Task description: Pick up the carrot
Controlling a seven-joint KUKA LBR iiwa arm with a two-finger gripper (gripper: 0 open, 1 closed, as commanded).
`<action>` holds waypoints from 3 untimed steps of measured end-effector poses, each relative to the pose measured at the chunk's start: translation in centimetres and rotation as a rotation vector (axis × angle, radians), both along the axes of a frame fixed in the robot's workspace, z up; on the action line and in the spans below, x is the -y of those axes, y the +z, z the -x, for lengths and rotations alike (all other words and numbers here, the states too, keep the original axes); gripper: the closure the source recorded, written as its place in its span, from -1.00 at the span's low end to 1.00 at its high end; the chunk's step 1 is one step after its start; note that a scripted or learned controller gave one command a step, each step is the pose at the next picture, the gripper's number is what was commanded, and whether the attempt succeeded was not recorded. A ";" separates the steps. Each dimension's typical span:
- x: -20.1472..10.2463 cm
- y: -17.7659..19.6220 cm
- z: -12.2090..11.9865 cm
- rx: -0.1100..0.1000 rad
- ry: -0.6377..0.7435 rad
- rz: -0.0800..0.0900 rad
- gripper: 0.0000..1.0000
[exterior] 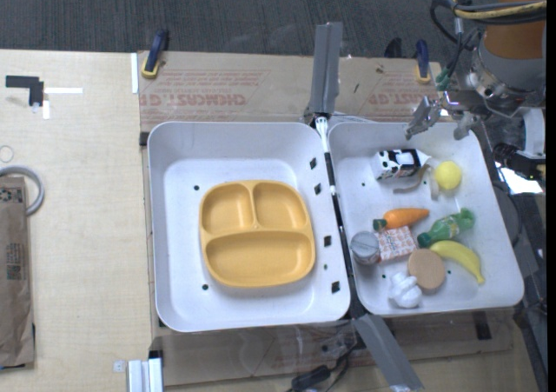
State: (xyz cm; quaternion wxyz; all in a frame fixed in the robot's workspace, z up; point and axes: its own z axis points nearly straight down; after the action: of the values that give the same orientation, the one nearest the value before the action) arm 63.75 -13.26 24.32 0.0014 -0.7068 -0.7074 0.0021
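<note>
The carrot (405,217) is small and orange with a green stub at its left end. It lies flat near the middle of the right bin (495,208). My gripper (439,123) hangs over the far rim of that bin, well behind the carrot and apart from it. Its two fingers are spread, so it is open with nothing between them.
Around the carrot lie a black-and-white toy cow (398,164), a lemon (447,175), a green bottle (447,227), a banana (460,258), a brown disc (426,269), a white lump (404,291), a small can (365,248) and a red packet (396,244). The left bin (174,208) holds a yellow divided plate (258,232).
</note>
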 end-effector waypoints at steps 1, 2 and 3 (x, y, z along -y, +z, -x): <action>-2.6 -8.9 6.7 -0.002 -0.161 0.000 -1.00; -2.9 -15.4 9.0 0.001 -0.155 0.000 -1.00; -2.8 -14.8 9.0 -0.005 -0.160 0.000 1.00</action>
State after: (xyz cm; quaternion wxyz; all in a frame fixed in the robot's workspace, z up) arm 54.70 -10.51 9.47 0.0031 -0.7611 -0.6487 0.0037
